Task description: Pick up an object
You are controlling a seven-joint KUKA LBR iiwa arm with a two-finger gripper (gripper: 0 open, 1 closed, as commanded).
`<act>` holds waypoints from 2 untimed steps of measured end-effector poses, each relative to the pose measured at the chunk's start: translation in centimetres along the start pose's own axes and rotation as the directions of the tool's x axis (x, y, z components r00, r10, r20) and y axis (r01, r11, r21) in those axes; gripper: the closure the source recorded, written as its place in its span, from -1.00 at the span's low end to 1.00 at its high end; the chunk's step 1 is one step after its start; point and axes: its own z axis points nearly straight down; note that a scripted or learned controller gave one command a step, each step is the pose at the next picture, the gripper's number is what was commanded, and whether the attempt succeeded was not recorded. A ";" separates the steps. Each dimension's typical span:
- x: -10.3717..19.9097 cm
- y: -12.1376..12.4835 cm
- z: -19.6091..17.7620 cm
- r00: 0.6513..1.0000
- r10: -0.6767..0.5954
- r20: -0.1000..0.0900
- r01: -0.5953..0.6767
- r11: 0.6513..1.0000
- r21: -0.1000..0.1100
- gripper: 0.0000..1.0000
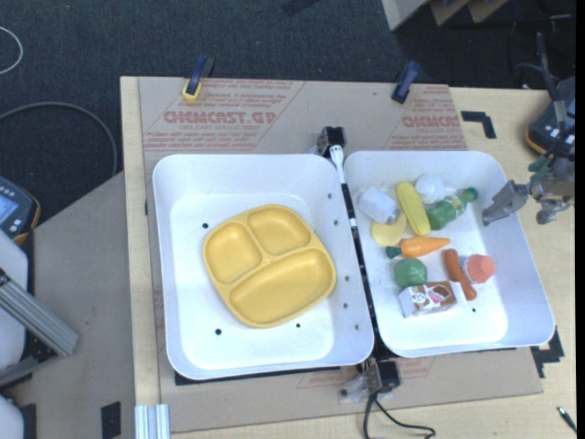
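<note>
The right bin (521, 295) holds several toy foods: a yellow corn cob (411, 208), an orange carrot (426, 244), a green vegetable (410, 272), a red sausage (458, 273), an orange-pink ball (480, 267), a small printed carton (428, 298), a green bottle-like piece (450, 211) and white pieces (377, 204). My gripper (526, 208) hangs over this bin's right rim, level with the green piece and to its right. Its fingers are spread with nothing between them.
The left bin (183, 327) carries a yellow divided plate (268, 263). Clamps (195, 79) sit at the far edge of the cardboard-topped bench. A latch (332, 141) stands between the bins at the back.
</note>
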 end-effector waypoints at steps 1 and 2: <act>1.0 -4.4 1.6 1.000 0.001 -0.003 -0.001 1.000 0.005 -1.00; 4.5 -4.4 13.7 1.000 -0.001 -0.005 0.001 1.000 0.010 -1.00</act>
